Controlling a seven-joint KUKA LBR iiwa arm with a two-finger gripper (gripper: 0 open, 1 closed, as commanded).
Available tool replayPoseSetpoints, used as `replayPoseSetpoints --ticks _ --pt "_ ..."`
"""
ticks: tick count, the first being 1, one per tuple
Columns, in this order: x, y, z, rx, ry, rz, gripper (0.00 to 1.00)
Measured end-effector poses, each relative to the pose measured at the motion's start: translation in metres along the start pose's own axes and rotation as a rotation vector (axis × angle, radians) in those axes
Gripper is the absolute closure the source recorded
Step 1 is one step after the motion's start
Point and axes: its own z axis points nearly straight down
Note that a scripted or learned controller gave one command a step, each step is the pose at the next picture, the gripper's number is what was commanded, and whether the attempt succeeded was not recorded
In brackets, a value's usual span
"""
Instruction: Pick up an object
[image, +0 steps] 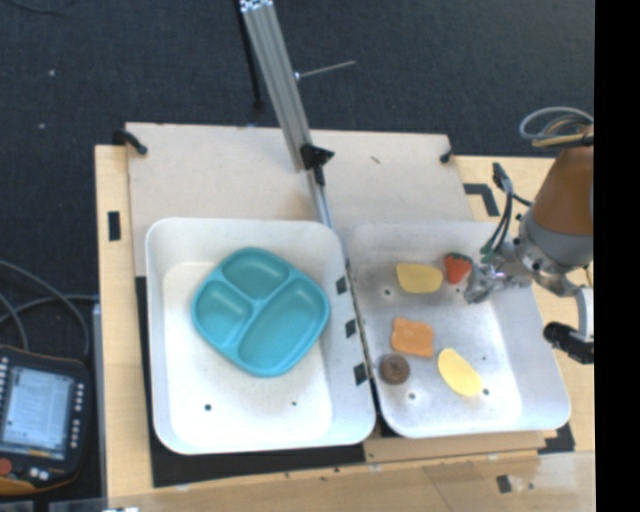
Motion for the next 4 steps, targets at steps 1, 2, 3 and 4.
replayPoseSetpoints --ticks 1,2,3,4 --pt "0.005 0.006 -0.048 -0.001 0.0 -0.002 1.0" --pt "0.004 0.008 -0.089 0.0 0.0 -0.002 1.0" --pt "0.063 0.018 -0.095 0.002 0.002 -0.007 1.0" --pt "0.116 0.021 -0.083 0.006 0.002 -0.006 1.0"
